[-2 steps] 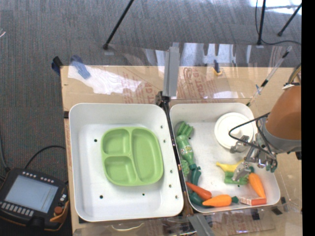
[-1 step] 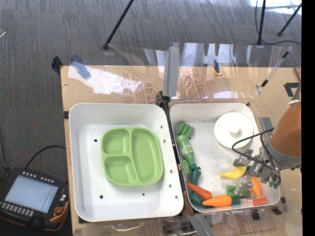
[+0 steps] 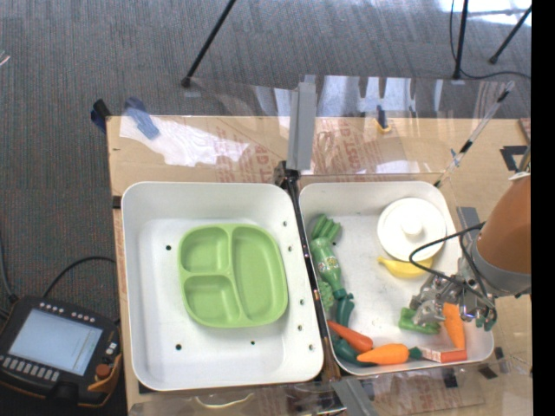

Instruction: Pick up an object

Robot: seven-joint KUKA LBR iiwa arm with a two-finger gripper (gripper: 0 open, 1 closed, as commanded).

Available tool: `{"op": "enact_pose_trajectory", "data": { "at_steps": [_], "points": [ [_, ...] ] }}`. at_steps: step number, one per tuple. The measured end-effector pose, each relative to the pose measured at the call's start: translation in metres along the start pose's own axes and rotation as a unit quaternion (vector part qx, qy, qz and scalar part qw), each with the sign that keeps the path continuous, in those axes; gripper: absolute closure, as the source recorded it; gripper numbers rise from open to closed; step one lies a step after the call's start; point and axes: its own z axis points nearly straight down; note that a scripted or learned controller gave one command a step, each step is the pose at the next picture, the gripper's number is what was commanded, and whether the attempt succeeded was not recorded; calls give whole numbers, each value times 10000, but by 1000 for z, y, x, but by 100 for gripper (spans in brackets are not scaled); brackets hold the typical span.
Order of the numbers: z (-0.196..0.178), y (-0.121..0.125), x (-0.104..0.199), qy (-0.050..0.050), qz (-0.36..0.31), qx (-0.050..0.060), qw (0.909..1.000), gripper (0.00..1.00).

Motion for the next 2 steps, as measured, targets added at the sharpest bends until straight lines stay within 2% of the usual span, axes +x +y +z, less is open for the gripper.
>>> {"op": "enact_pose_trajectory", "data": {
  "at_steps": [1,2],
  "points": [
    [8,27,14,-64,-91,37,9999,100],
    [7,45,-70,-55,-685,30,9976,100]
  ]
}}
